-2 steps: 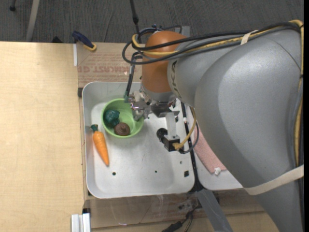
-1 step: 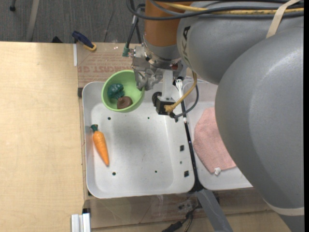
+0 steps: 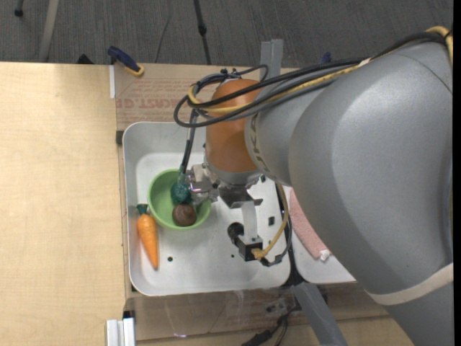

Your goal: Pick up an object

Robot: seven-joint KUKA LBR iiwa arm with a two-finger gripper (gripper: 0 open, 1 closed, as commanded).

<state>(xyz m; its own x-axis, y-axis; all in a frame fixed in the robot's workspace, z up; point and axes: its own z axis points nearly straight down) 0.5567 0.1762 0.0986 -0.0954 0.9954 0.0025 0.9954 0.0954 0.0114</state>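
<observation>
**Arm low over the left bin, claw state unclear**

Where the arm's wrist drops into the left bin (image 3: 216, 283), the gripper (image 3: 189, 190) sits at the right edge of one green bowl (image 3: 160, 193); whether it is open, closed or gripping anything cannot be told, since the wrist hardware covers it. Inside the bowl lie two things: one teal object (image 3: 179, 191), right against the gripper's tip and too small to identify, and one brown rounded object (image 3: 184, 214) just below it, near the bowl's lower rim. Whether the teal piece is touched or merely beside the tip cannot be told. One orange carrot (image 3: 148, 239) with a green top lies outside the bowl, just beside its lower left edge, pointing down the bin floor. One pink, soft-looking object (image 3: 308, 233) lies in the right bin (image 3: 328, 271), partly covered by the arm. The grey arm (image 3: 360, 157) hides most of that bin. One blue and yellow clamp (image 3: 124, 60) sits at the bench's far edge.
</observation>
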